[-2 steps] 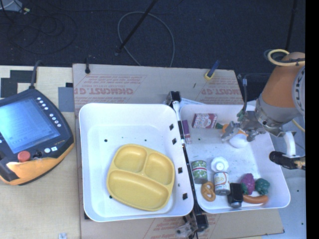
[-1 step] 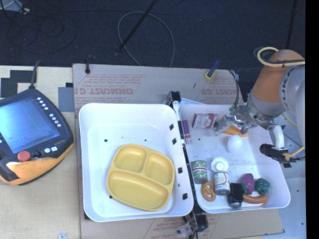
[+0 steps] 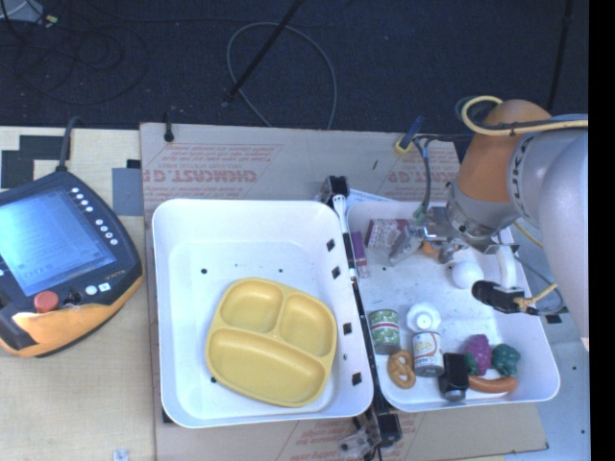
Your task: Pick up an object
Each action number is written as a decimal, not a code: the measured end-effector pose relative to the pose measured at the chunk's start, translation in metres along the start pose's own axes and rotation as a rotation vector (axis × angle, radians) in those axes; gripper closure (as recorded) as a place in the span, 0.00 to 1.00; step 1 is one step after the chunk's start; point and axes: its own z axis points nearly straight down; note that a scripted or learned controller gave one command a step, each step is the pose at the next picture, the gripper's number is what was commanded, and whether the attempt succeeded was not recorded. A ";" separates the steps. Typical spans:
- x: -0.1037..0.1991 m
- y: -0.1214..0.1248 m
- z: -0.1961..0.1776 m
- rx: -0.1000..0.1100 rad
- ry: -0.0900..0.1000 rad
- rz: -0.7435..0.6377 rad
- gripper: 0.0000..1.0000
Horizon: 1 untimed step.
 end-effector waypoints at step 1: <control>-0.002 0.000 -0.011 0.001 0.000 0.000 1.00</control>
